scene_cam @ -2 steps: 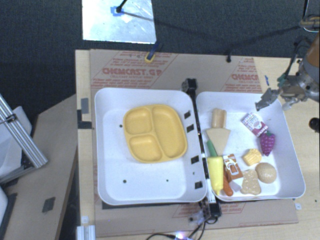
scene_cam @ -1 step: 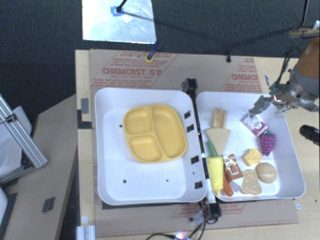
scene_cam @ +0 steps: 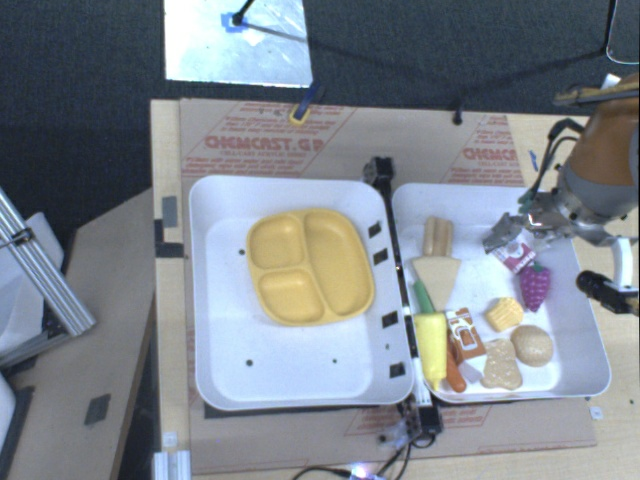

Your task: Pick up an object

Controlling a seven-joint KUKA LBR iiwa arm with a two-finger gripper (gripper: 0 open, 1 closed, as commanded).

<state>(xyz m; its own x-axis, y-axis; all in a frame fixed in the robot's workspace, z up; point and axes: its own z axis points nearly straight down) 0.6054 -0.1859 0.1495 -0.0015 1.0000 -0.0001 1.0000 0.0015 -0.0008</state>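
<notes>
The right bin [scene_cam: 590, 313] holds several toy foods: a tan bun [scene_cam: 437, 236], a pale cheese wedge [scene_cam: 437, 273], a yellow corn cob [scene_cam: 431, 340], an orange carrot [scene_cam: 455, 373], a small red and white box [scene_cam: 465, 330], a beige cracker [scene_cam: 500, 366], a round potato [scene_cam: 532, 345], a yellow chunk [scene_cam: 504, 314] and purple grapes [scene_cam: 535, 286]. My gripper [scene_cam: 512, 234] hangs low over the bin's upper right part, just above a red and white packet [scene_cam: 518, 259]. Nothing shows as held.
The left bin [scene_cam: 215, 298] carries a yellow divided plate [scene_cam: 308, 266]. A black divider with clips [scene_cam: 392, 268] runs between the bins. The arm's orange band [scene_cam: 612, 143] sits over the right bin's far corner. A shiny sheet [scene_cam: 238, 28] lies beyond the bench.
</notes>
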